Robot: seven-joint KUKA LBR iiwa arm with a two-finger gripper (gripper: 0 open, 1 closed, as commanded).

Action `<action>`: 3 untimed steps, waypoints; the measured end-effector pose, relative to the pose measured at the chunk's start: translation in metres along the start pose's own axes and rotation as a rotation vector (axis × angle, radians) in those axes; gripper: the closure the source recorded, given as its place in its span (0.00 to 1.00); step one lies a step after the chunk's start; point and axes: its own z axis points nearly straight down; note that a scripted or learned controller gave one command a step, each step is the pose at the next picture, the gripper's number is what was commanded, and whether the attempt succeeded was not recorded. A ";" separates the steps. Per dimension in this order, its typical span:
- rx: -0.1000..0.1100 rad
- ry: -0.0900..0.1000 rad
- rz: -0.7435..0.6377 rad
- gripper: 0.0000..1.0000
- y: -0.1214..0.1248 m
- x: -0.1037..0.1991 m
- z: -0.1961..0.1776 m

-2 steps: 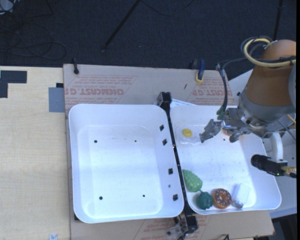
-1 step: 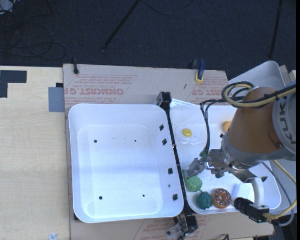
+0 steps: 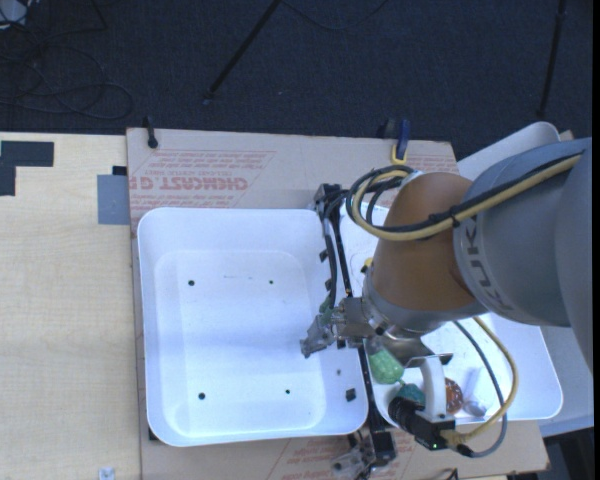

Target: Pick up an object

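From my remote seat I look down at a slant on two shallow white bins side by side on a cardboard-covered bench. The grey arm [image 3: 500, 238], with its orange band, reaches in from the right and covers most of the right bin [image 3: 540, 388]. Its gripper [image 3: 320, 340] hangs low over the divide between the bins, at the right edge of the left bin [image 3: 230, 328], and I cannot tell its state because it is small, dark and partly under the wrist. The things to pick lie in the right bin: a green object [image 3: 385, 368] just beside the wrist, and a brown and white object [image 3: 452, 396] nearer the front. My worry is that the gripper sits over the bin walls rather than over either object, so a descent here could strike a rim or close on nothing. The yellow cables [image 3: 500, 388] looping over the bin could also snag. The arm hides whatever else the right bin holds.
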 end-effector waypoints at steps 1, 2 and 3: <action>-0.018 0.000 0.005 0.00 0.001 0.034 -0.226; -0.008 -0.002 0.004 0.00 0.001 0.089 -0.281; -0.008 -0.002 0.004 0.00 0.001 0.153 -0.354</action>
